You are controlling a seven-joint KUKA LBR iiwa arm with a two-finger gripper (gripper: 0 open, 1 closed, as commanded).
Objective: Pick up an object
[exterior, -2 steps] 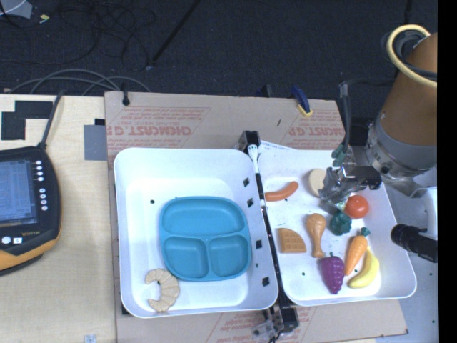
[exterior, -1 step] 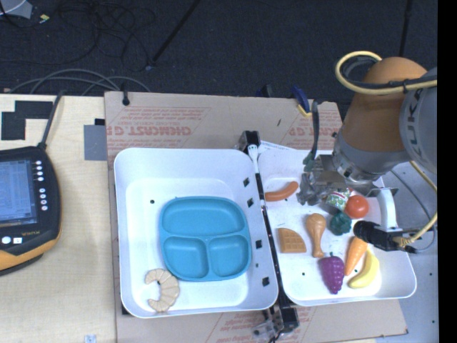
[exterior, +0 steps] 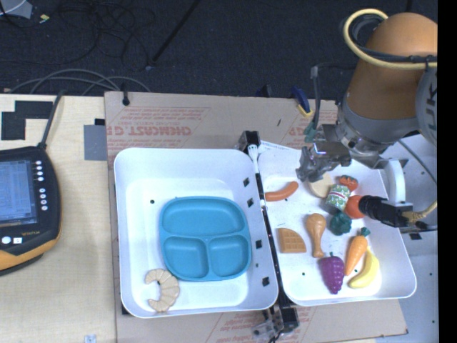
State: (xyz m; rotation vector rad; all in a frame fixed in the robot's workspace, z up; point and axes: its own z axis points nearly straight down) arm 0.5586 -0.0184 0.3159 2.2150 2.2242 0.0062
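Left bin (exterior: 136,191): held blue divided plate (exterior: 205,236), croissant (exterior: 162,289) at near corner. Right bin (exterior: 400,277): toy food clustered — chicken drumstick (exterior: 316,231), carrot (exterior: 355,253), grapes (exterior: 331,271), banana (exterior: 365,271), sausage (exterior: 280,191), waffle wedge (exterior: 290,240). Gripper (exterior: 314,164) hung over far end of right bin; finger spread: cannot tell.

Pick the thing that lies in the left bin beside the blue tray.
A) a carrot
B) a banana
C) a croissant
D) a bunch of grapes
C: the croissant lies in the left bin just below the blue tray's near-left corner, while the carrot, banana and grapes all lie in the right bin.
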